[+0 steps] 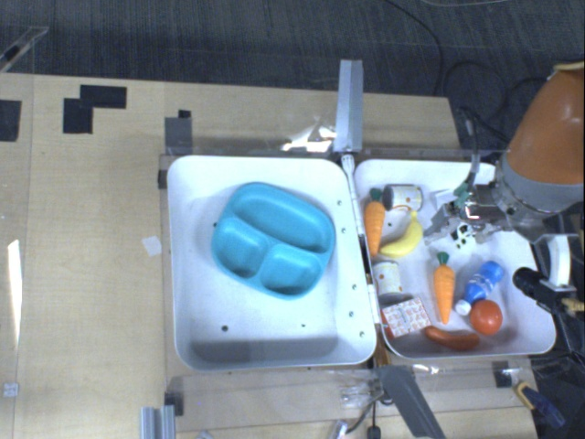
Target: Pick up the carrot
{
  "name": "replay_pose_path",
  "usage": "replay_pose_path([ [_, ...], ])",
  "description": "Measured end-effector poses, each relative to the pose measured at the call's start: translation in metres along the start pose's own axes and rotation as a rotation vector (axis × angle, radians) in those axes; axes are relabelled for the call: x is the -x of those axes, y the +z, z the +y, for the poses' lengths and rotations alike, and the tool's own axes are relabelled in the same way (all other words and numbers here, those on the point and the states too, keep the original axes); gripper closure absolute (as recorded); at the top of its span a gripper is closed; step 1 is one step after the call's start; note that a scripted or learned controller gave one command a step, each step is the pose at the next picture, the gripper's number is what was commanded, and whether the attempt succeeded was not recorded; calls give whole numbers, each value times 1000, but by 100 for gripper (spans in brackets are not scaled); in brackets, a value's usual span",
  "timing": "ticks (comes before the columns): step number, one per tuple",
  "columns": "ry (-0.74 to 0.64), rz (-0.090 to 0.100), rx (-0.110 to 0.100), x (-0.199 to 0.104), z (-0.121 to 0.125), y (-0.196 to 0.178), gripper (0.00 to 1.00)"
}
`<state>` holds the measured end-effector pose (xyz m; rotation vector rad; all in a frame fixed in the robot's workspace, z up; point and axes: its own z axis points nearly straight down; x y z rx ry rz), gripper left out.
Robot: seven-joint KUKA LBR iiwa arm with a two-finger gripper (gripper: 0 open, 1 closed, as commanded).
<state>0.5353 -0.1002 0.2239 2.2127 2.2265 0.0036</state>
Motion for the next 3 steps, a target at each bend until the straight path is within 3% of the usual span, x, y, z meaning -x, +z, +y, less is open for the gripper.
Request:
replay_pose_path([
  [1,184,0,1,16,-18,129,0],
  [2,368,0,1,-15,25,47,0],
  [3,238,-1,9,52,-25,135,0],
])
